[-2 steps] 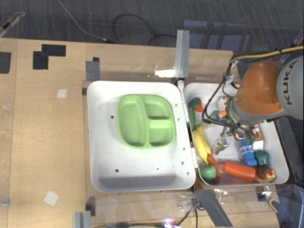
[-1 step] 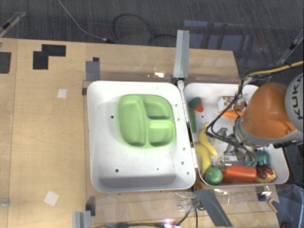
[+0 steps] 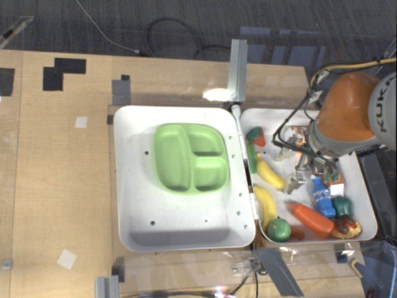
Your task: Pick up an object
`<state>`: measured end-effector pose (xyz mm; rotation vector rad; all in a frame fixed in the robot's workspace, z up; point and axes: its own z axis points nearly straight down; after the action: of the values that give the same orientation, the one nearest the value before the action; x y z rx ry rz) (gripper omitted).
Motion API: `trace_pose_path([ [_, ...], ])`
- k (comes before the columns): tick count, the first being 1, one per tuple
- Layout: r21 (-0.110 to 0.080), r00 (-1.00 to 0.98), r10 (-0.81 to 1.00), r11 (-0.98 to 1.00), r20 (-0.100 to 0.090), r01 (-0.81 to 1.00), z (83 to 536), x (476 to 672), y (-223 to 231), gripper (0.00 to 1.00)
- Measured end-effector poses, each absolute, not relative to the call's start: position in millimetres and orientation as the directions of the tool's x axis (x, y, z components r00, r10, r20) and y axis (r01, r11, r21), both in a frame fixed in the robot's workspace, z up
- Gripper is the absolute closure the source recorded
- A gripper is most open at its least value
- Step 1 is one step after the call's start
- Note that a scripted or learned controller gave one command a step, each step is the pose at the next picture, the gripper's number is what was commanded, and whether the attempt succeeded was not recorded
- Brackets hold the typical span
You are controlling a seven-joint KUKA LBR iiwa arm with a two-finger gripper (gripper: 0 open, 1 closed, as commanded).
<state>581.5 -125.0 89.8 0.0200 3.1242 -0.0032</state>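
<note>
We see the arm reaching in from the right, its orange band above the right bin (image 3: pixel 371 223), with the gripper (image 3: pixel 302 174) lowered among cables over the middle of that bin. Whether it is parted or closed we cannot tell — wiring and the wrist crowd the tip, and nothing visibly sits in it.

The candidates for picking all lie in the right bin, which is why the arm works there. Two bananas sit along its left wall — the upper banana (image 3: pixel 270 174) just beside the gripper, the lower banana (image 3: pixel 267 205) nearer the front. A green round fruit (image 3: pixel 279 229) rests at the front edge, a long orange piece (image 3: pixel 312 220) lies slanted beside it, and a blue item (image 3: pixel 322 200) lies just right of the gripper. A small red and green item (image 3: pixel 255 136) sits near the back corner.

The left bin (image 3: pixel 133 185) holds a green divided tray (image 3: pixel 190 157), likely the drop spot. We judge the grasp not yet made.
</note>
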Motion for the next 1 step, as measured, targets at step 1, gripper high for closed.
trace_pose_path([
  [1, -0.001, -0.999, 0.042, 0.999, -0.017, 0.042, 90.8, 545.6, -97.2, 0.0],
])
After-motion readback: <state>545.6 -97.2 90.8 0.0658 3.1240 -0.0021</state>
